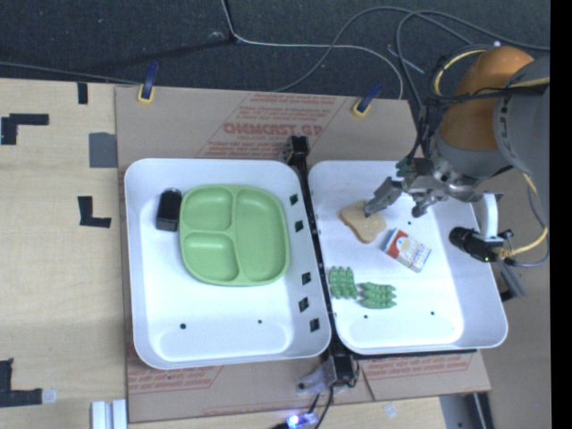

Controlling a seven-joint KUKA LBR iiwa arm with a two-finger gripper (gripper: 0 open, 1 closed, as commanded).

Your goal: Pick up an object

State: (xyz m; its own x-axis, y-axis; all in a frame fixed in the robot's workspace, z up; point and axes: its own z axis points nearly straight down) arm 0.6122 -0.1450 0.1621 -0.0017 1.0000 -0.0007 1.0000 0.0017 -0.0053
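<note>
Grey gripper [399, 202] spread wide, empty, just above tan biscuit [362, 223].

Print on the little red-and-white box [407, 250] way too small to read; arm [500, 105] chopped off at right edge.

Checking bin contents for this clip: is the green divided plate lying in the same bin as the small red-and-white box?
No, the green divided plate lies in the left bin, while the small red-and-white box lies in the right bin.
</note>
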